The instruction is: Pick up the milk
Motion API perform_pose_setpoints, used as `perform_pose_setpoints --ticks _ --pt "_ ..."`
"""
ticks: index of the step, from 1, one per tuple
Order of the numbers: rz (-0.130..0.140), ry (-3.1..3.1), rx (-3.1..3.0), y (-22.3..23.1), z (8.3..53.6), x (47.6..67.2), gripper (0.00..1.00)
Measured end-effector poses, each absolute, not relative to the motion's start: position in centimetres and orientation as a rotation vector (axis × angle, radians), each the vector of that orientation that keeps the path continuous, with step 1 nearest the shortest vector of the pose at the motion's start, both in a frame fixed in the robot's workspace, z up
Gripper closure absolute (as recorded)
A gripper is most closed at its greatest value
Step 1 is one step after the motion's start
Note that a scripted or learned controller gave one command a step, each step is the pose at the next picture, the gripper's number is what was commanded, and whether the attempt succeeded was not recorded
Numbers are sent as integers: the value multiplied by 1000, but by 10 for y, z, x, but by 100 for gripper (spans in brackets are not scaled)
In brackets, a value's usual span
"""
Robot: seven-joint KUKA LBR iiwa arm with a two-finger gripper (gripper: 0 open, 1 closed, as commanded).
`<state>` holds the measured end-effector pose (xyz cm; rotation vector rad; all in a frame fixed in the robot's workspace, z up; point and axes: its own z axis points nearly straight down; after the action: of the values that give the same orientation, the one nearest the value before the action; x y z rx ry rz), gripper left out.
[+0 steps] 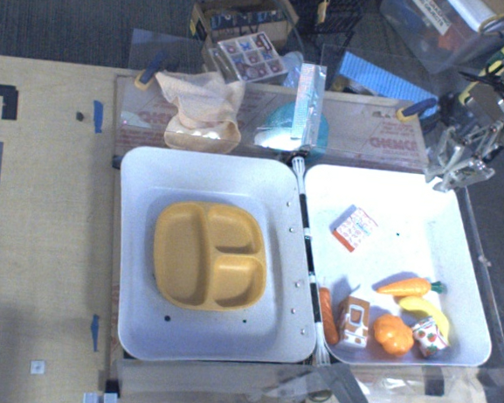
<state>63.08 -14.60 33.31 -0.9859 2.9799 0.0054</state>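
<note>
Two white bins [135, 230] on bench. Gripper [452, 174] over right bin's far right corner, fingers apart, holding nothing. Milk [430, 336] near right, label unreadable.

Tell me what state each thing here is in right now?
Gripper: raised over the right bin's far corner, holding nothing.
Milk carton: lying in the right bin, untouched.
Yellow tray: flat in the left bin.
Carrot: lying on its side.
Red-and-white box: lying flat, apart from the rest.

milk carton [430, 336] in right bin [392, 200], tray [209, 256] in left bin [135, 230].
</note>
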Motion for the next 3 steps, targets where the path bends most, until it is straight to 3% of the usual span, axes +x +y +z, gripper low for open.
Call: perform_pose_setpoints --ticks 1,2,3 --pt "6 2975 -974 -147 344 633 100" --pt "-1 2257 -2173 -179 433 647 100" --pt "2 1504 -2750 -178 434 653 100"
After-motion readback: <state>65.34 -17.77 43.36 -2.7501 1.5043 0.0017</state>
